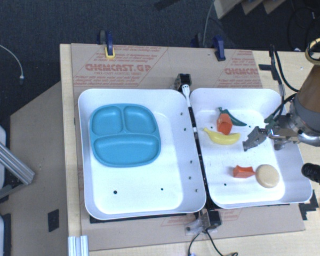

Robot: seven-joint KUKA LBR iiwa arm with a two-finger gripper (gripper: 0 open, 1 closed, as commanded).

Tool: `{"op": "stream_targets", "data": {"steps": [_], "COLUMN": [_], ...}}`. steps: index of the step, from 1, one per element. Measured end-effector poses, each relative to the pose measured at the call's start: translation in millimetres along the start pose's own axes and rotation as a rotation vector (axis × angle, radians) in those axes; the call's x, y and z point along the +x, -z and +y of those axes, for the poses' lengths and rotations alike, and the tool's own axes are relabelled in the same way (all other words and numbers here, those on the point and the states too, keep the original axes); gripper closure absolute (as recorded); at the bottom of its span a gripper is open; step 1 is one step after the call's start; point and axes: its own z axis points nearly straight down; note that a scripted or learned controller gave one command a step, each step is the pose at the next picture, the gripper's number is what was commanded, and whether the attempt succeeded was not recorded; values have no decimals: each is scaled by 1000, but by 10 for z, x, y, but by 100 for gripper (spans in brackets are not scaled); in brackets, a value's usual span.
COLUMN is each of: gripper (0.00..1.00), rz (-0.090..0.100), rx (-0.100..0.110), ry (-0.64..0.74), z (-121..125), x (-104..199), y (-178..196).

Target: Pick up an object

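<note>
The grey arm with its two-finger gripper [254, 139] is reaching in over the right-hand shallow white plastic bin [202, 159], and whether it is apart or together I cannot tell from this slanted view; nothing is showing in its grasp.

Far to the gripper's left, across the divider, the left-hand shallow white bin [173, 196] is holding a blue three-compartment plastic plate [126, 135]; it is broad, flat and stiff, and probably awkward to pinch except at the rim.

Below the gripper and slightly to its right, a round beige bun-shaped toy [267, 175] is lying near the bin's lower edge. It is looking light and smooth, so it may be prone to rolling or slipping out of a narrow pinch; taking it across its middle seems safest.

Just to the gripper's left, a yellow toy banana [222, 137] is lying flat, touching a small orange-red toy carrot with green leaves [225, 124] above it. Both are probably light, rigid plastic; the banana's narrow middle is offering the nearest, easiest hold.

Below and a little left, a small red wedge-shaped block [244, 171] is sitting just beside the bun.

Bare bin floor is lying directly under the gripper, giving open room to descend; the right wall is close behind it.
</note>
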Motion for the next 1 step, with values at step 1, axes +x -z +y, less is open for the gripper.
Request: {"op": "stream_targets", "data": {"steps": [1], "gripper": [0], "rz": [-2], "rx": [-11], "ry": [3], "z": [24], "x": [2], "y": [51]}}
